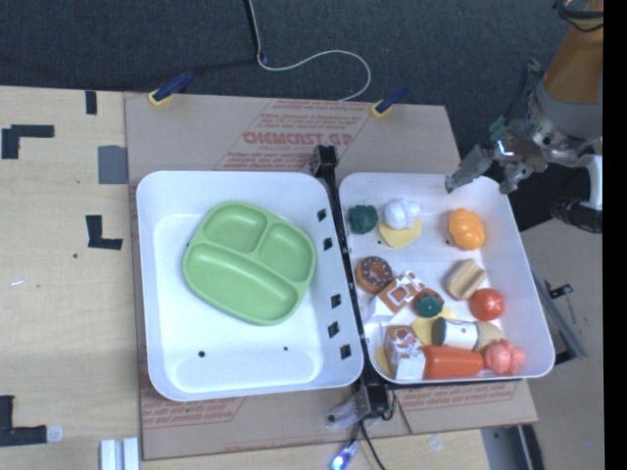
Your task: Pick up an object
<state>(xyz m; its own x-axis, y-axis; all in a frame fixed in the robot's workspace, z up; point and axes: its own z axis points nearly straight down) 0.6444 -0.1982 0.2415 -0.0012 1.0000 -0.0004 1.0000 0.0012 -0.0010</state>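
Brown cardboard (294, 135) with faint red print, unreadable, under both bins; fingers (482, 171) apart, empty.

Small toy foods (431, 306), perhaps a dozen, lie scattered and partly heaped in the right bin (524, 262).

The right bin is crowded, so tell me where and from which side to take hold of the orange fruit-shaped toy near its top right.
Grip the orange fruit-shaped toy across its narrower width, coming straight down from above. It lies apart from its neighbours, with bare floor of the right white bin around it, so fingers probably fit either side.
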